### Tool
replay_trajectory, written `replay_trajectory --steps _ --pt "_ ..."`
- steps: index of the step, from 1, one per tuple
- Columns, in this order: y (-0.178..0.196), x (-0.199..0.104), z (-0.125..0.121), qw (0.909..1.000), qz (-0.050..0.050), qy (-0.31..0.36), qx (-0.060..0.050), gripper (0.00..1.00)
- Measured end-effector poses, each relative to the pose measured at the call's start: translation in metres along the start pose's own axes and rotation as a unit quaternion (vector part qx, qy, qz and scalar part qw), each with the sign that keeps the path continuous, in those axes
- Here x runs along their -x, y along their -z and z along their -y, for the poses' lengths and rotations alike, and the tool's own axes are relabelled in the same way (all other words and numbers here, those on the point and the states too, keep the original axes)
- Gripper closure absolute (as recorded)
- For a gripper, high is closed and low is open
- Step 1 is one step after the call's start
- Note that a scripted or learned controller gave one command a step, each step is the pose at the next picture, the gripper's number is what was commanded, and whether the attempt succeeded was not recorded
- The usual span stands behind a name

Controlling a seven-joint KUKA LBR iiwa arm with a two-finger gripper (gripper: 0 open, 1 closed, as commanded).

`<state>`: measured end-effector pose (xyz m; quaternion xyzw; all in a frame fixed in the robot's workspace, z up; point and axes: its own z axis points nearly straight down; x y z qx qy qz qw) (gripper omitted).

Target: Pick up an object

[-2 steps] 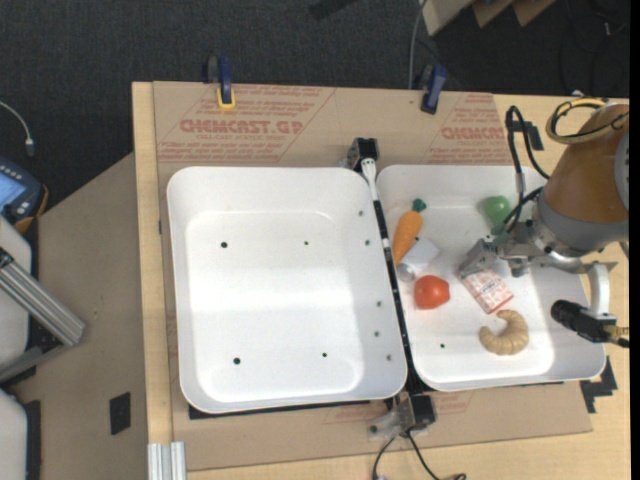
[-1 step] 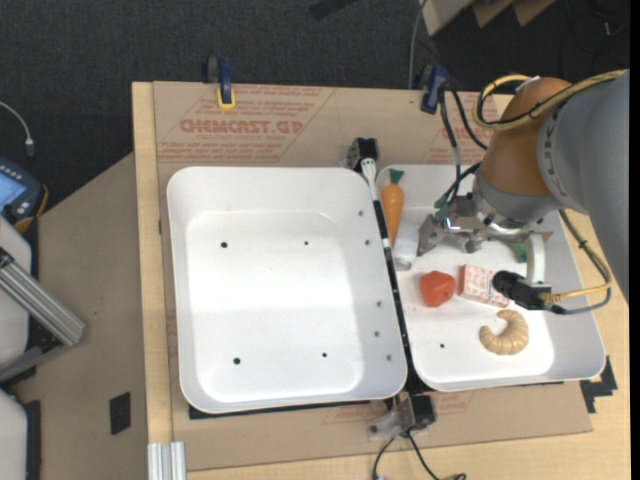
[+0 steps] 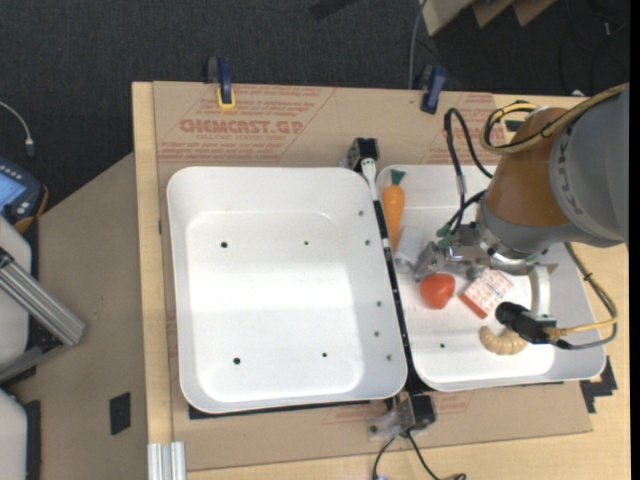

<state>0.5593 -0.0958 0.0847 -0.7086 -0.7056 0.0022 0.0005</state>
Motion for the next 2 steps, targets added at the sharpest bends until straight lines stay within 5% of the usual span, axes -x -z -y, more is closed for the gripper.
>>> replay_trajectory --steps 1,2 --pt "0.007 0.004 -0.065 0.9999 -0.003 0.006 -0.008 0.00" --pt "-0.001 0.010 -0.017 1.0000 -0.002 0.001 -0.001 0.00"
